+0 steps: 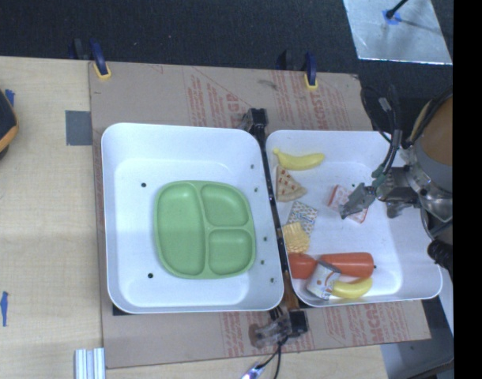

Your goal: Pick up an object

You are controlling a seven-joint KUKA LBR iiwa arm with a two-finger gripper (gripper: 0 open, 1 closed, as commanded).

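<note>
Grey pincer (358, 204) hangs low over the right bin (399, 284), near its right side. I cannot tell how it is set, because it looks dark and blurry. Just beside it lies a small red and white packet (340, 197). At the top of that bin is a yellow banana (299, 161), and under it a brown waffle wedge (288, 185). Near the bin's left wall lie a checkered square (303, 213) and a yellow cracker (295, 236). At the bottom sit an orange carrot (348, 263) and another yellow piece (351, 289) (they touch). The left bin (122, 212) holds a green plate (204, 229) with three parts. Both bins rest on brown cardboard on the tabletop (35, 235).
</note>
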